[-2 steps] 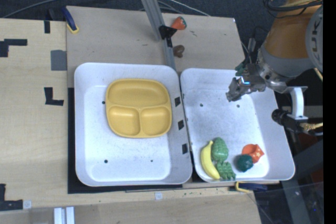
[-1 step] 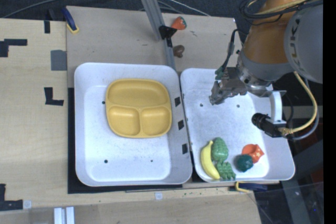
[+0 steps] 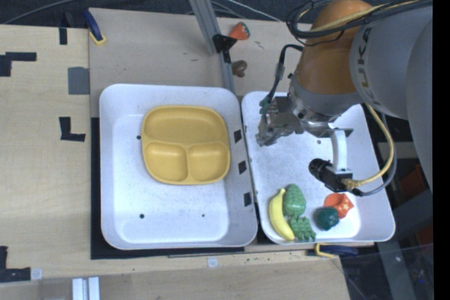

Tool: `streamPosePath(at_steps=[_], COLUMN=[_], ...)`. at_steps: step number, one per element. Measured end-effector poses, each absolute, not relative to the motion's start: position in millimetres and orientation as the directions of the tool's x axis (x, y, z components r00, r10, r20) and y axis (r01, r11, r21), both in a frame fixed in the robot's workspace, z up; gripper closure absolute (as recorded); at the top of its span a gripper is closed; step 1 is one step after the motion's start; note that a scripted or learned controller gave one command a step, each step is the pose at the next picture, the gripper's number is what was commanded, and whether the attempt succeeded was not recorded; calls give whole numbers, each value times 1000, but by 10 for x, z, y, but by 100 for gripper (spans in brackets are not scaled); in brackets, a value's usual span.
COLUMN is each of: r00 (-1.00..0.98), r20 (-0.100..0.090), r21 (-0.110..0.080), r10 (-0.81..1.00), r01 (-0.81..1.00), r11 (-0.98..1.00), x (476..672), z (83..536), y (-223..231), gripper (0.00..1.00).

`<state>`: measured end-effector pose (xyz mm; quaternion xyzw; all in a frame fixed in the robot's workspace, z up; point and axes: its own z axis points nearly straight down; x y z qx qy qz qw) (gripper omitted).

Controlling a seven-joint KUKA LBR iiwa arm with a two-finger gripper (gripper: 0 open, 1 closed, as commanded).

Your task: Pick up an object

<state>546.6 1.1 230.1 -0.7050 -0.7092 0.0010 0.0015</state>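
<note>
One fixed camera above the bench.
It looks down at a slant on both white bins (image 3: pixel 112 151); the arm (image 3: pixel 365 46) enters from the right.

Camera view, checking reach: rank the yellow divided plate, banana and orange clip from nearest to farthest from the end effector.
From the end effector:
1. Yellow divided plate, left bin, beside it.
2. Banana, right bin's near corner.
3. Orange clip, on the bench beyond the bins.

yellow tray (image 3: pixel 186 144); white bins (image 3: pixel 119 151); yellow banana (image 3: pixel 279 218); orange arm band (image 3: pixel 337 17).
</note>
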Motion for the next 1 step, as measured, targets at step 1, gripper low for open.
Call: streamPosePath(at_steps=[1], r00=[-7], r20=[1], r21=[-3], r10=[1000], r01=[1000], r11=[7], x=[5514], z=[2216], y=[515], gripper=[100])
